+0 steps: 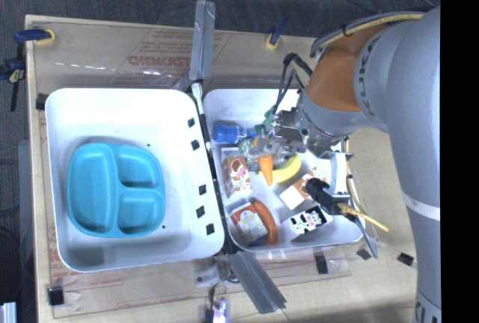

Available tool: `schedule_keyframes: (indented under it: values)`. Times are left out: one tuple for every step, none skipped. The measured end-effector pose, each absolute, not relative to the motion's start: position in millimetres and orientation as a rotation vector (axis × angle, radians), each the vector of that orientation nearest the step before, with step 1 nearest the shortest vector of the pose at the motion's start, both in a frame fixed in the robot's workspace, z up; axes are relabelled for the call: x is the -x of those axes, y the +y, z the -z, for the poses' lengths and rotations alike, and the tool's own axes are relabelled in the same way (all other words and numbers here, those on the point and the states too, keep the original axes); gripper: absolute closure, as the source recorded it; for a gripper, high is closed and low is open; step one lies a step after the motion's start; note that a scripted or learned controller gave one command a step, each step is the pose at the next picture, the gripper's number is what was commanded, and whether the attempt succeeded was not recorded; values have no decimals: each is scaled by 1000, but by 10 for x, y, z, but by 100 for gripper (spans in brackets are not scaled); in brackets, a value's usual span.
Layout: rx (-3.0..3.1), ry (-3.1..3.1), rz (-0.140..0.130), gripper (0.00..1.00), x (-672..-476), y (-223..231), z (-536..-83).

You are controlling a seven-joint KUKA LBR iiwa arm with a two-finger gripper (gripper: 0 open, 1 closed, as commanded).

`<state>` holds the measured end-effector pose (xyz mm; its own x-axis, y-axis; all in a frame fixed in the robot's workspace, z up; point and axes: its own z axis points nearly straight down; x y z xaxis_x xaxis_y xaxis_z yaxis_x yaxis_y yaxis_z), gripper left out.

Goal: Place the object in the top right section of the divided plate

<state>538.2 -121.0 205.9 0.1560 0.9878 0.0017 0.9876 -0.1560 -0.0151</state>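
Note:
A light blue divided plate [82, 191] lies in the left bin [112, 108], with one large section on the left and two smaller ones on the right. Nothing sits in its top right section [141, 164]. My gripper [271, 133] hangs low over the right bin [224, 101], just above an orange carrot [265, 167] and a yellow banana [289, 170]. The wrist and cables hide its tips. I cannot make out any object held in it.
The right bin is crowded: a blue bottle [228, 133], a small printed carton [238, 173], a hot dog [254, 221], a white block [293, 197] and a black-and-white cow-patterned piece [307, 221]. A raised divider [202, 157] separates the bins. The arm fills the right side.

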Motion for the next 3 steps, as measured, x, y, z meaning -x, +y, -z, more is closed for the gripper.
schedule_keyframes:
  values:
    - [2271, -2157, -12, 100, -5416, -614, -2033]
    - [2271, -2157, -12, 0, -5416, -615, -2034]
    - [2330, -2113, 24, 0, -4990, -839, -1520]
